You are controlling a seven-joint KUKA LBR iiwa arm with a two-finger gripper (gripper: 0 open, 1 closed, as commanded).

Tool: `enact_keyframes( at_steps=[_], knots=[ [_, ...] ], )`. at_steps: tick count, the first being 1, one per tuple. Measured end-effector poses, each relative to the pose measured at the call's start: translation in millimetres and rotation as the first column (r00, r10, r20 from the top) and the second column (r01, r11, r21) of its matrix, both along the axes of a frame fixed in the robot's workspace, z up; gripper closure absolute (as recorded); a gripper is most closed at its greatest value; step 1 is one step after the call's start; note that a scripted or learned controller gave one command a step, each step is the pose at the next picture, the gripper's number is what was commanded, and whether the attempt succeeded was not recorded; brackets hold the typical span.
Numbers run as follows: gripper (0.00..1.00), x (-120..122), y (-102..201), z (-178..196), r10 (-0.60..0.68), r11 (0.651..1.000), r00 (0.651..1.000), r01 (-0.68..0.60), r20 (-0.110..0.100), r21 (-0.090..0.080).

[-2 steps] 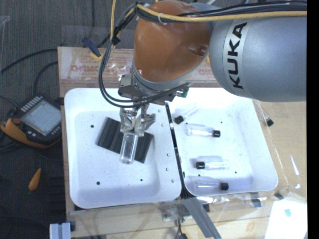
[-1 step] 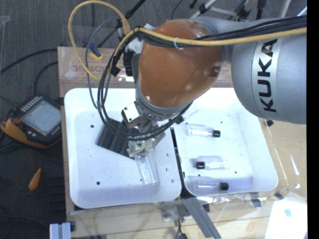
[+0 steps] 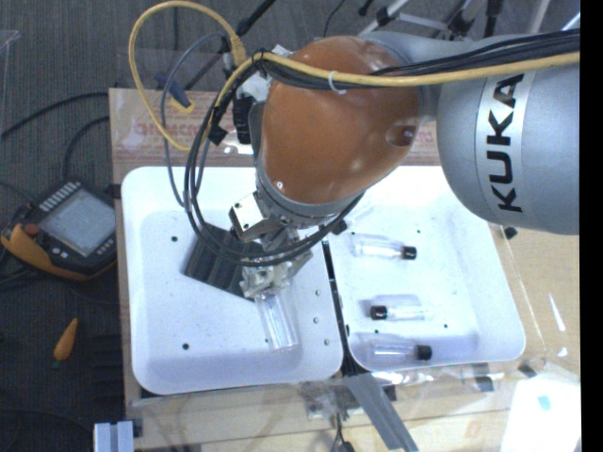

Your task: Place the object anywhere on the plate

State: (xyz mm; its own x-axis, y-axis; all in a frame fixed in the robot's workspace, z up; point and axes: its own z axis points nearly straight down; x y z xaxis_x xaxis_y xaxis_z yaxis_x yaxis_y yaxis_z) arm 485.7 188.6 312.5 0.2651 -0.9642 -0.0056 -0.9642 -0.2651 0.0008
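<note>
We judge a miss likely: the dark plate lies partly under the arm, so a release could land on the left bin floor. The gripper points down over the plate's edge, holding a clear vial between narrowed fingers.

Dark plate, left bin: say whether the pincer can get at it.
Probably yes: the pincer hangs right beside the dark plate, whose left part lies bare; the clear vial lies off it.
</note>
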Motion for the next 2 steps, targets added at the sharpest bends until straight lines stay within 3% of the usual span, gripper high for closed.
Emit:
enact_keyframes(
  at_steps=[1, 2],
  knots=[
    [0.00, 12.1, -16.5, 49.8, 0.467, 0.884, 0.884, -0.467, 0.002, 0.001],
    [1.00, 12.4, -15.4, 57.4, 0.465, 0.885, 0.885, -0.465, 0.000, 0.008]
  ],
)
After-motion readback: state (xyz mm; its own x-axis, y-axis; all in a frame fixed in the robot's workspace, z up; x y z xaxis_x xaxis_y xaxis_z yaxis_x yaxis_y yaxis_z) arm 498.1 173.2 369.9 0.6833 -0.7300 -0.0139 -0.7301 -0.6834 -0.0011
